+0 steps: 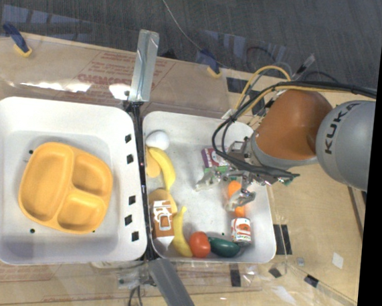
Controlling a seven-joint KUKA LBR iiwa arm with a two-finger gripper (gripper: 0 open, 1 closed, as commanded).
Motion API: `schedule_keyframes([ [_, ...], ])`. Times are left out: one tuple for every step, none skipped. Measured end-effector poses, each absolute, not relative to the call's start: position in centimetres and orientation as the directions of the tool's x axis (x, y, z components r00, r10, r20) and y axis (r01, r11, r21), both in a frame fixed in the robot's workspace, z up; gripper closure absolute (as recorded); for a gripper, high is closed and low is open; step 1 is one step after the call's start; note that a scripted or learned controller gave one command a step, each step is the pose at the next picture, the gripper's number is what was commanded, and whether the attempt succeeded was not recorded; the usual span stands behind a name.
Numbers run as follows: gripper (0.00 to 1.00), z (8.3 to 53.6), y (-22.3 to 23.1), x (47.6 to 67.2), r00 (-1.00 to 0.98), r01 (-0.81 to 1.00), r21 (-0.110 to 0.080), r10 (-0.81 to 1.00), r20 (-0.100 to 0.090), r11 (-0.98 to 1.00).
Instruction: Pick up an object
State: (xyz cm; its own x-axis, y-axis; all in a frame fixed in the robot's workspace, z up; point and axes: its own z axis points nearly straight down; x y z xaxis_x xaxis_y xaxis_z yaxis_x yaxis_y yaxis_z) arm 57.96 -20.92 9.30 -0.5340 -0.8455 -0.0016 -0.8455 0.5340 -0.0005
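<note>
Jaws, state unclear, hang over the right bin beside an orange item, open floor toward the banana

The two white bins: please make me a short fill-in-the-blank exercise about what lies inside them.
1. The yellow sectioned plastic tray lies in the ___ bin.
2. The red plastic tomato sits between a yellow plastic banana and a dark ___ vegetable.
3. The small white ball rests in the right white bin's far-___ corner.

Answers: left; green; left

The letters "KU" are seen in black on the grey arm at the right. Print on the bottle labels is too small to be read.
</note>
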Motion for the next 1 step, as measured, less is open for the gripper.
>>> schedule_keyframes([
  [1.00,10.45,-20.54,58.25,-0.526,-0.850,-0.004,-0.850,-0.005,0.526],
])
